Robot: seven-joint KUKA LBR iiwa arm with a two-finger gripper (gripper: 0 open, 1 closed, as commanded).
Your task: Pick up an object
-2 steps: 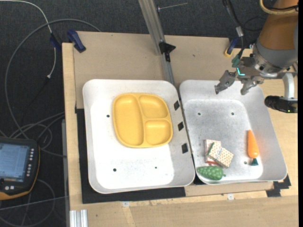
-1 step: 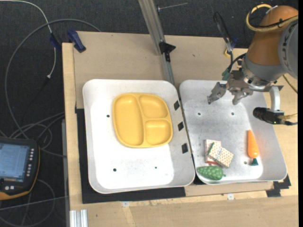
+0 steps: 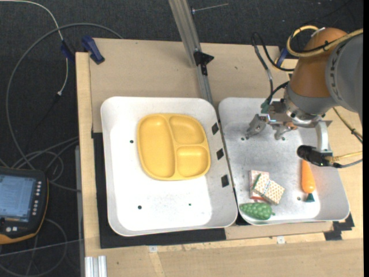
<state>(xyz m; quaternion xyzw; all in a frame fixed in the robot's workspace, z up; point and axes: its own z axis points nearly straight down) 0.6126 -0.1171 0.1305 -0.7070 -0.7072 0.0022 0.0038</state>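
Far left, off the worktop [image 3: 167,253]: black handheld pendant with lit blue screen [image 3: 17,203] on dark floor, grey cables looping around it. Blue clip [image 3: 92,49] at worktop's back-left corner.

Left shallow white plastic bin [image 3: 118,172]: holds a yellow three-compartment plastic tray [image 3: 172,146], lying flat, roughly centred toward the bin's back half. Nothing seen in its compartments.

Slanted aluminium pole [image 3: 187,30] running down from the top edge to the gap between the bins; three small black tabs along that gap.

Right shallow white plastic bin [image 3: 242,154]: near front edge, a small patterned box in red, white and green [image 3: 266,187], tilted; just in front of it and touching, a bumpy green vegetable-shaped toy [image 3: 256,211] at the bin's front-left corner. Further right, an orange plastic carrot with green tip [image 3: 308,179], lying lengthways near the right wall, well apart from the box.

Claw [image 3: 267,128] over the back half of the right bin, fingers spread apart, nothing between them. Well clear of box, green toy and carrot. Above it, grey arm with orange band [image 3: 314,68] reaching in from the right, cables looped over it.
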